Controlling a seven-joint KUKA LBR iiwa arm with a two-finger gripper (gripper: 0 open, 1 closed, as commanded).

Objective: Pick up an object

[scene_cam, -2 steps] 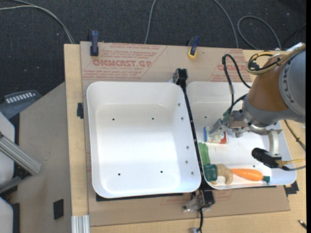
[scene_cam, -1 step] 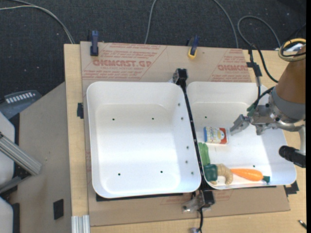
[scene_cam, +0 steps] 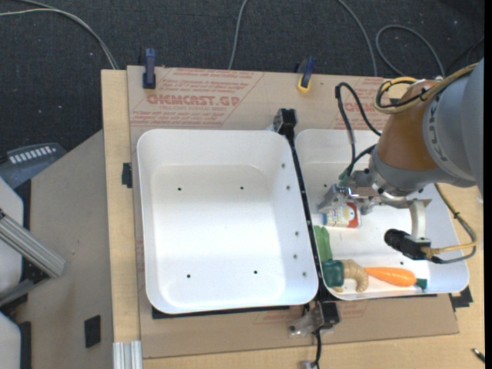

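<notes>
The camera view looks down on a worktop (scene_cam: 192,91) of pale board printed with red lettering, bearing two shallow white bins. The left bin (scene_cam: 154,229) is smooth moulded plastic with rounded corners and a few small dark holes in its floor. The right bin (scene_cam: 453,279) holds the objects, all gathered toward its near-left part.

The arm (scene_cam: 430,141) reaches in from the right, its orange band above the wrist, with black cables looping around it. The tool (scene_cam: 344,194) hangs low over the right bin's left side, just above a small white-and-red packet (scene_cam: 342,217). Whether the tool is wide or narrow cannot be told; its metal parts blur together here, and nothing is seen gripped.

Below the packet lie a green strip (scene_cam: 321,243) along the bin's wall, a dark green block (scene_cam: 333,272), a knobbly beige piece (scene_cam: 355,274) like ginger, and a tapered orange carrot (scene_cam: 392,276) that looks smooth and toy-like. A black piece (scene_cam: 401,241) sits to the right, apparently part of the rig.

The packet seems the likeliest target. Risks, as a judgement: it lies close to the bin's wall, so the tool could strike the rim or the divider; a flat, slick packet may slip out of a pinch; and the crowded neighbours could be nudged or caught along with it.
</notes>
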